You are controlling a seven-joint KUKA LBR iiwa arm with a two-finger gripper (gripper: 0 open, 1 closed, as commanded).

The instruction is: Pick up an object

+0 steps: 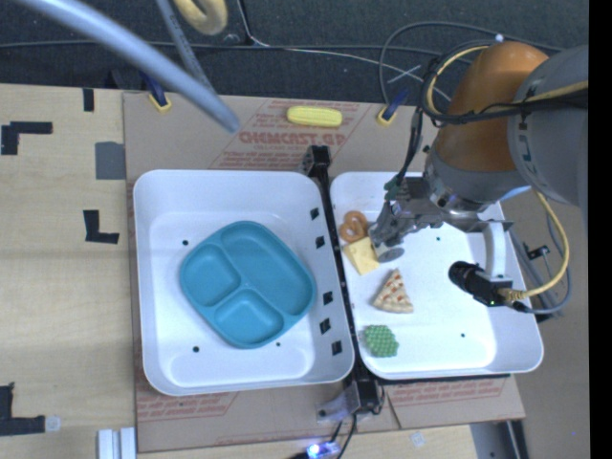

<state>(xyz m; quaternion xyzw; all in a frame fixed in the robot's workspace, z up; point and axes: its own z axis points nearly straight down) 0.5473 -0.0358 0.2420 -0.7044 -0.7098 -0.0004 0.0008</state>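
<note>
A slanted overhead view shows two shallow white bins side by side on a desk. The right bin (pixel 507 352) holds small toy foods: a pretzel (pixel 353 226) at eleven o'clock, a yellow cheese wedge (pixel 360 255) just below it, a pizza slice (pixel 393 293) near the middle, and a green bumpy piece (pixel 381 340) at seven o'clock. The left bin (pixel 153 256) holds a blue divided plate (pixel 247 282).

The claw (pixel 389 247) hangs at the cheese wedge's three o'clock edge, seemingly touching it; whether it is spread or pinching cannot be told.

The cheese wedge looks light, stiff and smooth, likely to slip or skid; its flat opposite sides seem the best place to grip.

The grey arm reaches in from three o'clock, its orange band (pixel 492 84) above the wrist, which points down and leftward into the bin.
</note>
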